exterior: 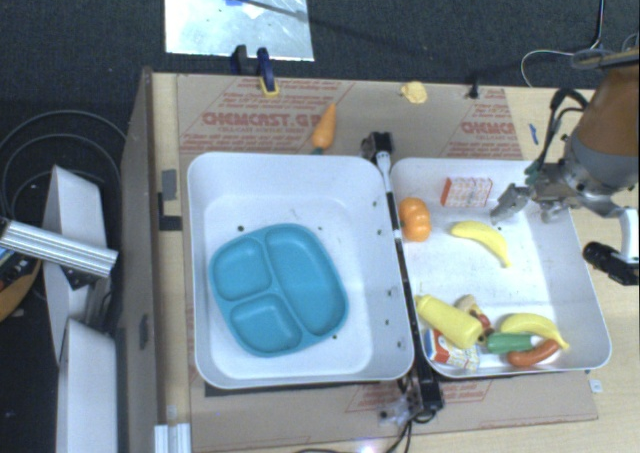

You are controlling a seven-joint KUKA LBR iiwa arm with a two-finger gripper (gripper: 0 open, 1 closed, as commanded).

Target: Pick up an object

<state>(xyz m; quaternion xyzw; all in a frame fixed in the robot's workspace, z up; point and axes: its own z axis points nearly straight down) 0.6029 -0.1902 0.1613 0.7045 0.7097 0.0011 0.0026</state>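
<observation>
**End effector hovers over the right bin, nothing in its grip**

The arm (pixel 610 131) reaches in from the right, and its end effector (pixel 512 203) hangs over the upper part of the right bin (pixel 580 286). Its fingers (pixel 506 206) look spread apart, with nothing between them, though at this size the tips are hard to make out.

Just left of the end effector lies a small white and orange box (pixel 467 191), near the bin's upper rim. Below it, a banana (pixel 482 239) lies on the bin floor, close under the end effector but apart from it. An orange fruit (pixel 414 219) sits against the bin's left wall.

In the lower corner of the same bin, several toys crowd together: a yellow bottle (pixel 449 319), a second banana (pixel 532 327), a green piece (pixel 508 342) and a red sausage (pixel 535 353) touching one another.

The left bin (pixel 220 191) holds a blue divided plate (pixel 278 287). On the table (pixel 250 116) above that bin lie a carrot (pixel 324 127) and, further right, a small yellow lump (pixel 414 93).
</observation>
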